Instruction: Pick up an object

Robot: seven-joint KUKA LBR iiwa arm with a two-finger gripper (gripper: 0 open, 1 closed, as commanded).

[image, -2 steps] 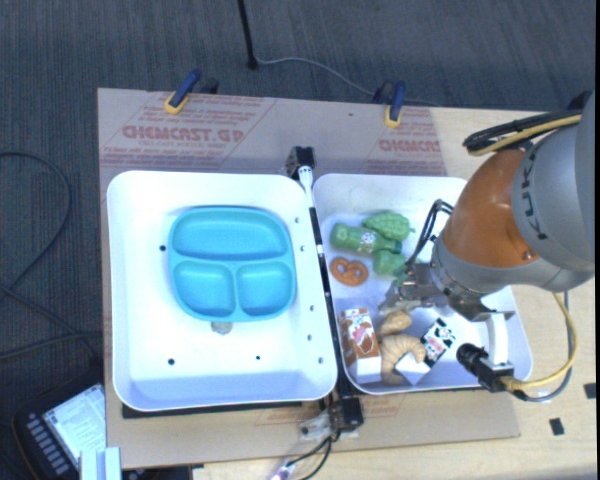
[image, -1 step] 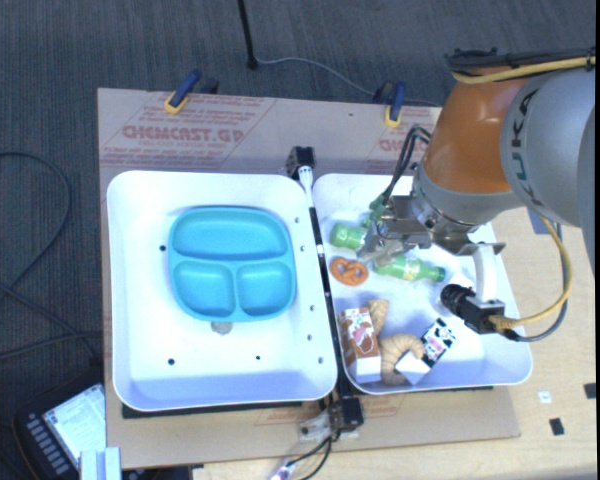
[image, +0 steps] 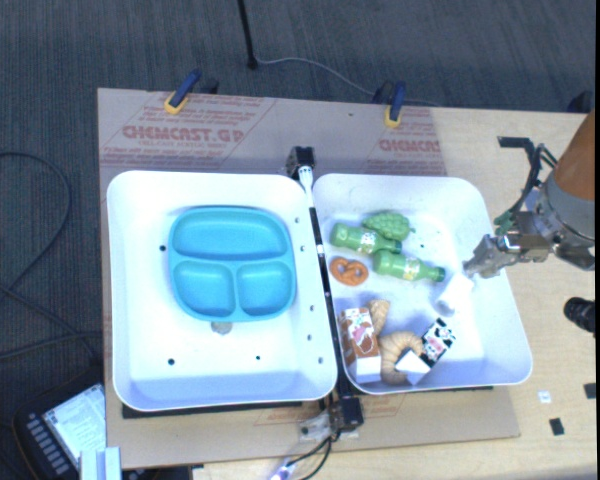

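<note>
Gripper: we saw the gripper (image: 488, 256) at the right edge of the right bin (image: 500, 328), in the middle right of the frame, at the end of the grey arm that entered from the right; whether it was spread or pressed together we could not tell, and nothing showed between its tips

Nearest thing: the green bottle (image: 407, 266) lay in the right bin, left of the gripper and near it, in the bin's upper half

Bottle axis: its long axis ran nearly left to right across the frame, dipping slightly toward the right, with the narrow capped end pointing at the gripper

Second bottle: another green bottle (image: 352, 237) sat just up and left of the first, lying on much the same line, beside a green leafy toy (image: 388, 225)

Other contents: a pretzel (image: 349, 270) lay left of the bottles; a croissant (image: 400, 348) and a small cow-patterned carton (image: 438, 342) lay toward the lower frame

Left bin: it held a blue divided tray (image: 230, 261), well apart from the gripper

Judgement: we reckoned the coming move turned on a short reach leftward and down, closing across the bottle's width
</note>
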